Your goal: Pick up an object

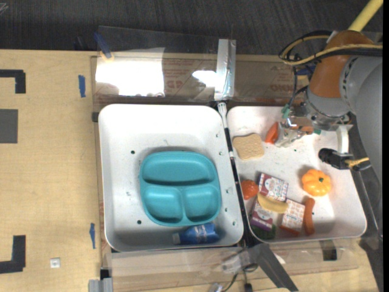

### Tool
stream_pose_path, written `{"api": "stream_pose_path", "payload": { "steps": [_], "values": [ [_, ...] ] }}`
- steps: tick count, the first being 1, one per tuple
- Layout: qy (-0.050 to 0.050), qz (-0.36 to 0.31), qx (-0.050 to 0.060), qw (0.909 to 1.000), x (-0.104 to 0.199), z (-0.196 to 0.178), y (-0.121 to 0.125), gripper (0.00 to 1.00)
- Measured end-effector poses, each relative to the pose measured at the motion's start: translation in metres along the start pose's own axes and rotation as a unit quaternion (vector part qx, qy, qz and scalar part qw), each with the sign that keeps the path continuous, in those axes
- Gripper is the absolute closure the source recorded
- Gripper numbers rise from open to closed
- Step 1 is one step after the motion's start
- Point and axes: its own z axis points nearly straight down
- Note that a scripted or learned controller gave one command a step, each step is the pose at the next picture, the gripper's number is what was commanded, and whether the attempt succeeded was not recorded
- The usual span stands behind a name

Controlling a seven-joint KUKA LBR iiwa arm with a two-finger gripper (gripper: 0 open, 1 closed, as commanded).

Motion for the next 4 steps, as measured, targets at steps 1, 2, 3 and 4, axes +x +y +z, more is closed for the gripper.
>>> {"api": "stream_pose_path", "payload": {
  "steps": [1, 2, 3, 4],
  "values": [
    [-0.007, 0.001, -0.011, 0.9999, -0.005, 0.000, 0.003, 0.00],
    [-0.008, -0.039, -0.026, 0.9989, 0.008, 0.002, -0.065, 0.00],
    [-0.006, 0.015, -0.027, 0.9995, 0.005, 0.002, -0.070, 0.00],
    [-0.006, 0.024, -0.020, 0.9995, 0.034, 0.000, 0.008, 0.00]
  ]
}}
